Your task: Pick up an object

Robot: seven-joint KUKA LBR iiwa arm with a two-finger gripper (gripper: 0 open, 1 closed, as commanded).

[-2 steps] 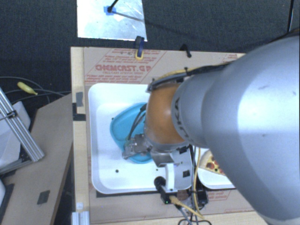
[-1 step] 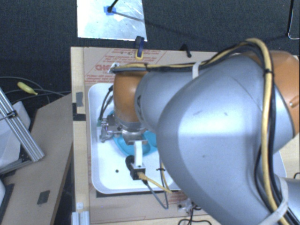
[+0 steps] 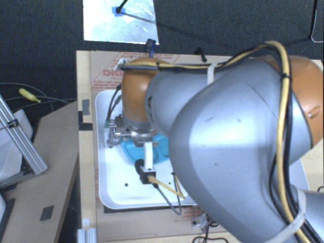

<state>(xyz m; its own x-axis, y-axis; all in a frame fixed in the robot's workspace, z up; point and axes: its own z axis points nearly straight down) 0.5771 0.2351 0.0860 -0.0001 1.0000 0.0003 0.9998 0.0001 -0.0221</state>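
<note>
Finger state cannot be told: the gripper (image 3: 132, 135) is lowered into the left bin (image 3: 109, 186), its tip hidden under the metal wrist plate and orange band, directly above a blue object (image 3: 161, 147). Blue object lies near the bin's middle, partly covered by the wrist; whether they touch is unclear. The grey arm (image 3: 228, 135) sweeps in from the right, yellow and black cables (image 3: 169, 190) trailing over the bin's near edge.
</note>
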